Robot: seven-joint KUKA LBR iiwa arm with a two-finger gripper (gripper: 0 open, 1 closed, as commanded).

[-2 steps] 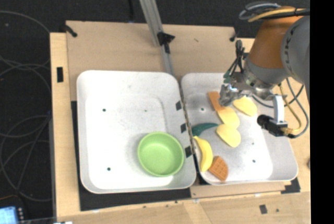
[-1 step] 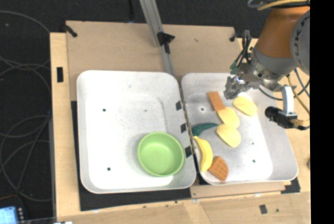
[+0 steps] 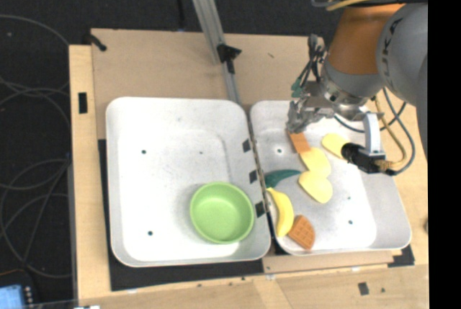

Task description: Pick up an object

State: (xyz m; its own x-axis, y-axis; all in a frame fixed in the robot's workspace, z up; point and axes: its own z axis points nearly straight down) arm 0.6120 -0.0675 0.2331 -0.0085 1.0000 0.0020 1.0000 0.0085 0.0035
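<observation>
Overhead, the one slanted camera takes in both white bins on a tan bench. The left bin point(image 3: 144, 135) holds a green bowl point(image 3: 222, 211) in its near right corner, upright, close to the wall shared with its neighbour.

The right bin point(image 3: 385, 217) carries the clutter. An orange block point(image 3: 300, 142) lies toward the far left of that bin, tilted. Just near of it sit two pale yellow pieces point(image 3: 316, 176), one overlapping the other, and a third yellow piece point(image 3: 335, 145) lies to their right, farther back. A dark green scrap point(image 3: 281, 175) lies by the dividing wall, left of the yellow pieces. Near of that, a banana point(image 3: 282, 210) curves along the left wall, and a waffle point(image 3: 302, 232) lies against its near end, in the bin's near left corner.

The arm point(image 3: 403, 34) comes in from the right, its orange band point(image 3: 358, 34) above the far part of the right bin. The gripper point(image 3: 297, 122) hangs over that bin's far left corner, its tips right at the far end of the orange block. Cables and dark metal crowd the tips, so whether the fingers are spread or closed, and whether they have the block, I cannot tell.

A black fitting point(image 3: 358, 154) with cables sits at the arm's near side, beside the third yellow piece. A grey pole point(image 3: 205, 12) slants from the far edge of the bench toward the gap between the bins.
</observation>
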